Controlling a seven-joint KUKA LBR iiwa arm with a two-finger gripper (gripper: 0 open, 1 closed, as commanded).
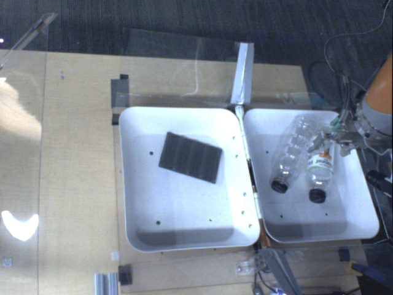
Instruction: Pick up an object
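Two clear plastic bottles with black caps lie in the right bin (pixel 366 221). The longer ribbed bottle (pixel 292 153) slants toward the bin's middle. A shorter bottle (pixel 320 172) with a white and orange label lies beside it on the right, cap toward the front. My gripper (pixel 333 141) hangs over the far end of the labelled bottle, near the bin's right wall. At this distance I cannot see whether it touches the bottle. A flat dark grey rectangular pad (pixel 190 157) lies in the left bin (pixel 140 226).
The arm, with its orange band (pixel 383 92), comes in over the right bin's far right corner. A metal divider post (pixel 242 72) stands behind the seam between the bins. Cables (pixel 344 60) run behind the right bin. A clear panel covers the bench on the left.
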